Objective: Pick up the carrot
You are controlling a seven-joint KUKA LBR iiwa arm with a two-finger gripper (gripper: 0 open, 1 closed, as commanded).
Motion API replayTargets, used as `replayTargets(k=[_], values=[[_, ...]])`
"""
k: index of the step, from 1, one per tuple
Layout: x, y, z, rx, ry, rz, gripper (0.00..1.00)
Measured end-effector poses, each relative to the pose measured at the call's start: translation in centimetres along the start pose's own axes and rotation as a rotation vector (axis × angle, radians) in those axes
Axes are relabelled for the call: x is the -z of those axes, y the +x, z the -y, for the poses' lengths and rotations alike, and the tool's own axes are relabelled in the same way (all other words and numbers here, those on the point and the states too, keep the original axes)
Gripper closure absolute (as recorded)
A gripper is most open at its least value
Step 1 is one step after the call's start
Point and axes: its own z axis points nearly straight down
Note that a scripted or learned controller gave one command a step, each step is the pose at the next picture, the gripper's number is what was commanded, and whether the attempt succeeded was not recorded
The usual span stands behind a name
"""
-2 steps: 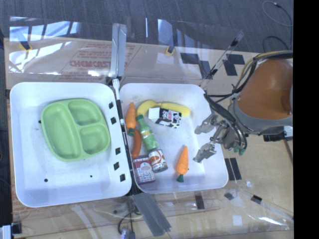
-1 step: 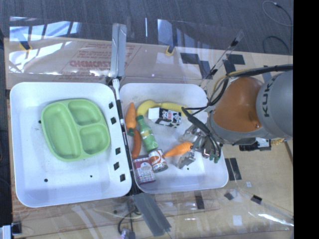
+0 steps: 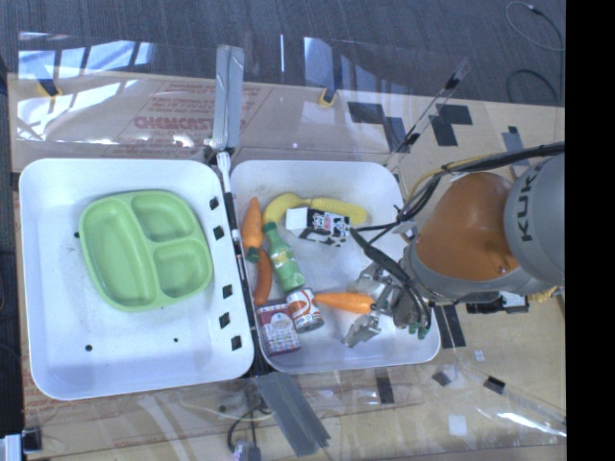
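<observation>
Arm over the right bin, jaws (image 3: 370,307) beside a carrot (image 3: 344,303)

The carrot lies near the right bin's (image 3: 317,355) front wall, its tip at the jaws; whether they grip it I cannot tell. Two more carrots (image 3: 253,223) lie by the left wall, beside a green bottle (image 3: 284,259), a banana (image 3: 312,205), a small carton (image 3: 329,225) and a can (image 3: 304,309). A green plate (image 3: 144,248) sits in the left bin (image 3: 48,353). "KU" reads on the arm (image 3: 519,229).

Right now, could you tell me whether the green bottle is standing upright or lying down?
Lying down: the green bottle rests lengthwise on the floor of the right bin.
</observation>
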Motion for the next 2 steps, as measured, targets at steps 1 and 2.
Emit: replayTargets(k=[1,2], values=[[1.1,-0.2,-0.1,0.005,-0.001,0.003,1.0],[11.4,0.4,-5.0,0.041,0.002,-0.001,1.0]])
